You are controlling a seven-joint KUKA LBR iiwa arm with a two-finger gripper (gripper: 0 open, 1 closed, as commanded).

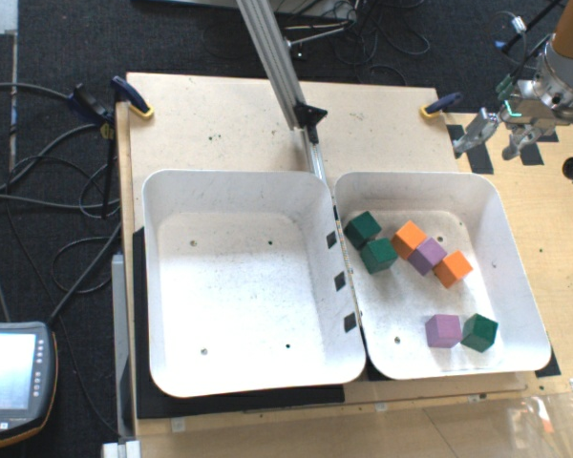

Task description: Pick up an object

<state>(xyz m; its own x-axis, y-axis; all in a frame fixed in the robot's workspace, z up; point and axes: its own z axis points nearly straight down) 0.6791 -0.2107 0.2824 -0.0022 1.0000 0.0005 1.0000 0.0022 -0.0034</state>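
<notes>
At the upper right of the frame, above the table (pixel 382 113) and outside both bins: the arm (pixel 563 60), jaws spread well apart, gripping nothing.

At centre right, below and left of the jaws: the right bin (pixel 501 208), with seven blocks lying on its floor. Near its upper middle, a tight cluster of five:
- green block (pixel 363 225)
- second green block (pixel 378 254), just below it
- orange block (pixel 411 236)
- purple block (pixel 426 255), pressed against the orange block
- second orange block (pixel 452 269), just beside the purple one

Toward the bin's lower right, a pair side by side: lower purple block (pixel 443 330) and lower green block (pixel 479 332).

In the left half of the frame: the left bin (pixel 158 256).

Judged progress: barely begun. Nothing lifted, nothing touched, no block visibly singled out.

Left to do:
- travel down and left over the right bin
- descent onto one block
- closing of the jaws
- lift

Likely easier targets: the lower pair, or the second orange block at the cluster's edge, each with more free room around it than the crowded middle.
</notes>
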